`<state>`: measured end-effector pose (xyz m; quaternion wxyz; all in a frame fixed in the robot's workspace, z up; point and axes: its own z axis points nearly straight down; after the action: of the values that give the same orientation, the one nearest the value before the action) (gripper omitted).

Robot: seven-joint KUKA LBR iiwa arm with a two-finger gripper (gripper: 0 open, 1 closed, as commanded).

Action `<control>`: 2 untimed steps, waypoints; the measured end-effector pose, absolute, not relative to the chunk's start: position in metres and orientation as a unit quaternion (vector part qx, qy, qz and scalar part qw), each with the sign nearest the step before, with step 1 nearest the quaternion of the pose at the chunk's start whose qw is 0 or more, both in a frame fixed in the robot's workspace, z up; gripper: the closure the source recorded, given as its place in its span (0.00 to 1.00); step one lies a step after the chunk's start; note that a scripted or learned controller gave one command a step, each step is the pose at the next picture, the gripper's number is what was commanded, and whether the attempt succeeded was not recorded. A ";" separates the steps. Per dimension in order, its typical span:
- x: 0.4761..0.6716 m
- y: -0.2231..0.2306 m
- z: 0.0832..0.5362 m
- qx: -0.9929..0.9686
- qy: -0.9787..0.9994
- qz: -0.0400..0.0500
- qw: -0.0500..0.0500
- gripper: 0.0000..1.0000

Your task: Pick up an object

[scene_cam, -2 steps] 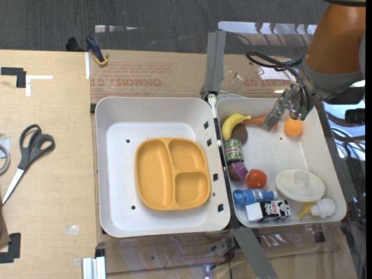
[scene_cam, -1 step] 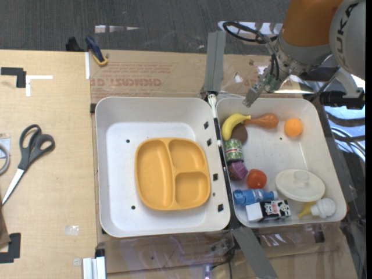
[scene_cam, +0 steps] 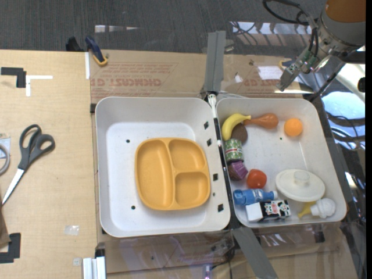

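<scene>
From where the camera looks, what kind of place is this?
Probably a robotics lab bench set up for grasping trials: two white bins side by side, toy food like a banana, and the robot arm reaching in.

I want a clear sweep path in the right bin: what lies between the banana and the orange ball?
In the camera view, a brown drumstick-shaped toy lies between the banana and the orange ball, its thin end at the banana; bare bin floor separates it from the ball.

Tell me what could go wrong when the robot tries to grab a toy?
The toys along the right bin's left wall are crowded, so the tool might bump the banana or tomato instead of gripping one. The orange ball could roll away.
</scene>
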<state>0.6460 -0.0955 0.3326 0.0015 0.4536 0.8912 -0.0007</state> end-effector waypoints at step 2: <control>0.633 -0.222 0.427 0.288 0.958 -0.001 0.002 1.00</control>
<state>0.6334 -0.2220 0.4269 0.0025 0.2880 0.9576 -0.0006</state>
